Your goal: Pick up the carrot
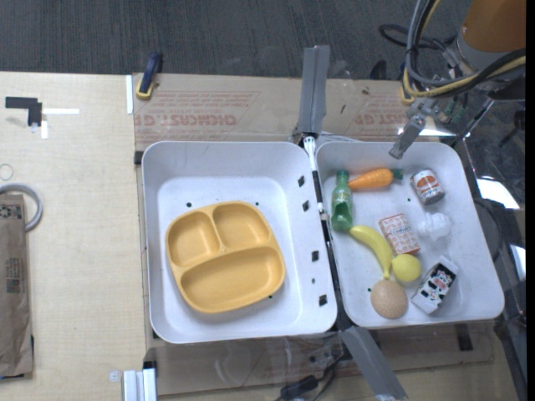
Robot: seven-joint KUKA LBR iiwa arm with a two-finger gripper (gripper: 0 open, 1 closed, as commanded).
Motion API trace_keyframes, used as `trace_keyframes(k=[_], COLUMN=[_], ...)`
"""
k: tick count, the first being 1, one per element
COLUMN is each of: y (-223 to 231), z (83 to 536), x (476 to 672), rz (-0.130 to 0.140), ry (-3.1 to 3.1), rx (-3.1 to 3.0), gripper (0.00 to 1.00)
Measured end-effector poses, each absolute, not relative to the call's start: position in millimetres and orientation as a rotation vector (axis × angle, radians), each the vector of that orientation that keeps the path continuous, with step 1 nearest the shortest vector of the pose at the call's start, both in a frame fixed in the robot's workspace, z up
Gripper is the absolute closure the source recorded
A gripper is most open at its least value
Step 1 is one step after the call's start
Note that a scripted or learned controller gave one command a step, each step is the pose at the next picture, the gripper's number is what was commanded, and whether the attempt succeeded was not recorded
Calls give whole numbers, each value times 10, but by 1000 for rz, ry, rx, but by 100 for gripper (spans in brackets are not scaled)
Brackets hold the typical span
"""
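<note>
Bearing both bins: table (67,224), wooden top.
Left bin (159,249): holds a yellow divided plate (224,257).
Right bin (481,249): holds the carrot and other small items.
Gripper (403,144): hangs over the right bin's far rim, apart from the carrot; whether the fingers are apart or together cannot be told.
Carrot (370,180): lies at the far end of the right bin, beside a green bottle (341,200).
</note>
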State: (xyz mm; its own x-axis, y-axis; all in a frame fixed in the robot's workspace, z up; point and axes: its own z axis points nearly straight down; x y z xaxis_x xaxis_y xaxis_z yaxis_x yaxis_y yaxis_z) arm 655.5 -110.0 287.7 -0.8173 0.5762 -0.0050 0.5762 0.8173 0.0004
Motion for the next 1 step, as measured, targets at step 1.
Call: trace_keyframes(k=[1], y=[-577], z=[2033], x=[6460], rz=[-1], ry=[3013], rx=[882], gripper=[0])
